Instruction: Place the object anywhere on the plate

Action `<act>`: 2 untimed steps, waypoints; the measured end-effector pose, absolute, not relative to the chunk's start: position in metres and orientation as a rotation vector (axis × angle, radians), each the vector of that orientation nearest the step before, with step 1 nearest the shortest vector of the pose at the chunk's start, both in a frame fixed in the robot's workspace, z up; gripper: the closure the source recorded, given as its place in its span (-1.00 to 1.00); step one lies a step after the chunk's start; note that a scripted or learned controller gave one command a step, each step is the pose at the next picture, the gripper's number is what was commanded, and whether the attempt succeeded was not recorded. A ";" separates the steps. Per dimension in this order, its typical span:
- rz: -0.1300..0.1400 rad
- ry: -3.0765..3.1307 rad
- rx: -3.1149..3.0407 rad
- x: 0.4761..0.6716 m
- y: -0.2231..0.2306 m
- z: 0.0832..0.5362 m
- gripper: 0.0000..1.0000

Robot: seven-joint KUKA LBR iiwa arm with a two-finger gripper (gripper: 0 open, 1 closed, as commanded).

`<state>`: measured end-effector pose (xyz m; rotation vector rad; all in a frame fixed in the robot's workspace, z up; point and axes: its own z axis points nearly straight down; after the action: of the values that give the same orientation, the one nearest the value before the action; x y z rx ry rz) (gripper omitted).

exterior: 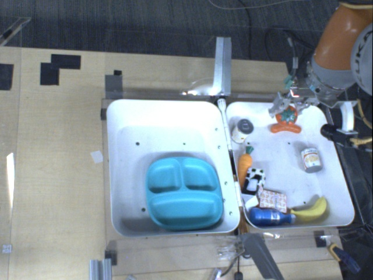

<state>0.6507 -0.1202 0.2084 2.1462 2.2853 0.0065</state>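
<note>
We see the gripper (289,102) in the right bin's (335,182) far corner, apparently pinching an orange toy (286,121); whether it is lifted is unclear. The blue plate (183,192) lies in the left bin (125,156), well apart. A carrot (245,164), can (310,158), banana (309,209) and bottle (269,217) lie nearby; the bin walls stand between.

Grey arm (361,45), orange band (340,34)

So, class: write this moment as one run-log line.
gripper: over right bin's far edge, at orange toy | grasp: cannot tell | blue plate: left bin, nothing on it
</note>
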 end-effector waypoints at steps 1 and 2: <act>0.005 2.395 2.029 0.582 -0.043 0.195 1.00; 0.005 2.840 1.335 0.540 0.020 0.185 1.00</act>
<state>0.5399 0.0197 0.1848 1.3351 2.8397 0.0045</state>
